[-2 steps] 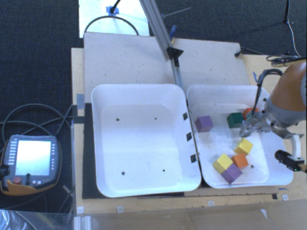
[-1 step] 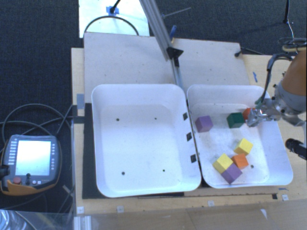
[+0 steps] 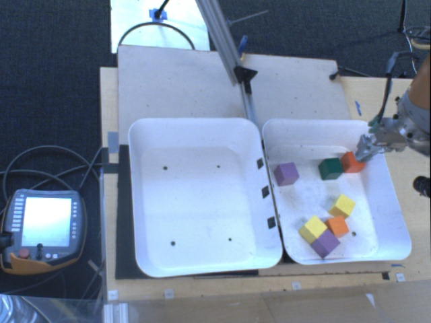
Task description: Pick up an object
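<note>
The right bin (image 3: 384, 247) holds several small blocks. A purple block (image 3: 287, 173) lies at its left, a green block (image 3: 330, 169) near the middle back, and an orange-red block (image 3: 351, 163) touches the green one's right side. Lower down sit a yellow block (image 3: 342, 206), a small orange block (image 3: 338, 226), another yellow block (image 3: 312, 229) and a purple block (image 3: 324, 243), close together. My gripper (image 3: 366, 149) reaches in from the right edge and hangs just at the upper right of the orange-red block. Nothing shows between its tips.
The left bin (image 3: 145, 180) stands beside the right one, with black clips along the shared wall. A slanted metal pole (image 3: 222, 29) crosses the back board. A teach pendant (image 3: 42, 231) with its cable lies left of the bench.
</note>
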Controlling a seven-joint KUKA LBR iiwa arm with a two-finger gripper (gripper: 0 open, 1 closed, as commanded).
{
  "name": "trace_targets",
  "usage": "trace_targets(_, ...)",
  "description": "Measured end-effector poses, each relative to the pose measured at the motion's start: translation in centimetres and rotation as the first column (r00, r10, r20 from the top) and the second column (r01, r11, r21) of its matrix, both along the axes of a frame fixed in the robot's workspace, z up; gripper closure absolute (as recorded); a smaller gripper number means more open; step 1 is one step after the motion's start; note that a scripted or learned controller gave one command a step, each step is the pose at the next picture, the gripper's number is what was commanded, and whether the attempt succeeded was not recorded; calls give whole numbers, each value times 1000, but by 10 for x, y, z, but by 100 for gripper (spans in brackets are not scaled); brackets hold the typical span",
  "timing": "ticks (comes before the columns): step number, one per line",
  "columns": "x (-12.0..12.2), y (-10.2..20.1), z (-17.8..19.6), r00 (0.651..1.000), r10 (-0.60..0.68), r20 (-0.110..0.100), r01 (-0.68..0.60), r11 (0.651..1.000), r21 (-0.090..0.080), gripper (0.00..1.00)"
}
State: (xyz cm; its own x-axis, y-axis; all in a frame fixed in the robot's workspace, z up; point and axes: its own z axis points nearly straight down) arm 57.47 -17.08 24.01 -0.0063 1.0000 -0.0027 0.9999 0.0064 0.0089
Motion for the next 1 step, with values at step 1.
trace_targets(1,1,0,25,1000,-1,-3,1,1000,1,100)
